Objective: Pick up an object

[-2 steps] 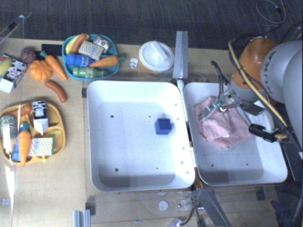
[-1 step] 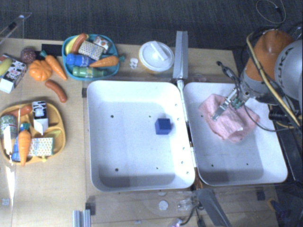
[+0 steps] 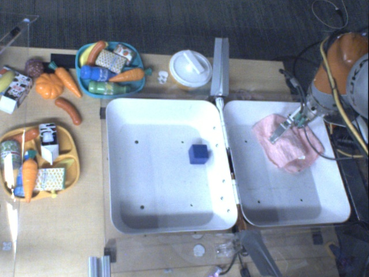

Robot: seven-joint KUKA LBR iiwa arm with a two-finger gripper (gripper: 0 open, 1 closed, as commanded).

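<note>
A small blue cube sits near the middle of the left white bin. In the upper part of the right white bin lies a crumpled pink cloth. My gripper reaches in from the right and hangs low over the cloth's upper left part, touching or almost touching it. The grey arm with its orange band stands at the right edge.
Left of the bins lie toy foods: a blue bowl, a yellow tray, a pumpkin and a sausage. A white lidded bowl and a metal post stand behind the bins. Cables hang at the right.
</note>
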